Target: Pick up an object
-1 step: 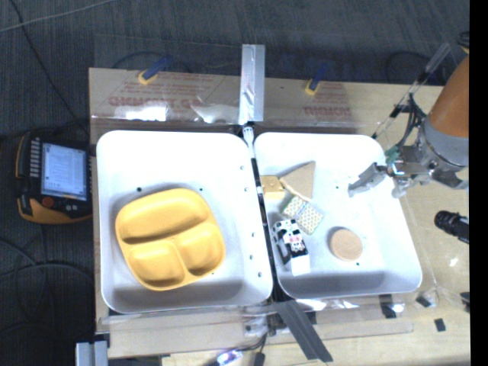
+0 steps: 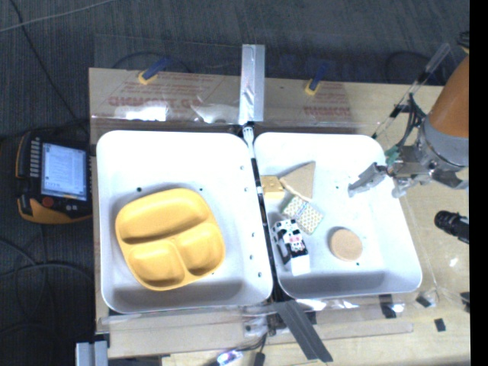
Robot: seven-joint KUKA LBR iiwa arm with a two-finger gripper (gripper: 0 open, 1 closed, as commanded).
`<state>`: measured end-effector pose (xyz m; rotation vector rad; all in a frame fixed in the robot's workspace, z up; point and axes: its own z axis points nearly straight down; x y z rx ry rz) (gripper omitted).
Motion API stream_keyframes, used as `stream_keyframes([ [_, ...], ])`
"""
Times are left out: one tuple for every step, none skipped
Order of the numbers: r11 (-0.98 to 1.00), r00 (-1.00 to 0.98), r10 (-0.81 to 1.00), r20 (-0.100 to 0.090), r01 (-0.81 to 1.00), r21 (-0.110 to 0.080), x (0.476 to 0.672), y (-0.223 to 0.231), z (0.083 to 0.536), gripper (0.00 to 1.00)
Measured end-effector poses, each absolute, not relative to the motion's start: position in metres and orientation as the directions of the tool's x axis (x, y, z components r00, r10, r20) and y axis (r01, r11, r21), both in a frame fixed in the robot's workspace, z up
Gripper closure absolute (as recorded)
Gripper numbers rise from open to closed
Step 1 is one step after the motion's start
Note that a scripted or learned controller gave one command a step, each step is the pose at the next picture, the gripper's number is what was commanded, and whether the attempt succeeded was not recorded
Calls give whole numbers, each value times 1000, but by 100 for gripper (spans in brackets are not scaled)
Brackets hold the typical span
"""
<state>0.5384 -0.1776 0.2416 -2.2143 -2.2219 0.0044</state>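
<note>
Gripper [image 2: 381, 175] above the right bin [image 2: 396, 277], holding nothing.
We see its fingers spread; the round disc [image 2: 346, 244] lies at seven o'clock from it. We read no writing.

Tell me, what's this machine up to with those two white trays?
A robot arm reaches in from the right, its gripper hovering over the right bin with nothing between its fingers. That bin holds a round disc, a tan wedge and some small patterned items. The left bin holds a yellow divided tray.

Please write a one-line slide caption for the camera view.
Gripper poised over the right bin holding small items; yellow divided tray in the left bin.
</note>
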Motion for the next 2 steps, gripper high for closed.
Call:
stream_keyframes([
  [-10, 10, 1000, 2, 1000, -7, 530, -183, 135, 0],
  [172, -172, 985, -2, 985, 6, 525, -182, 90, 0],
])
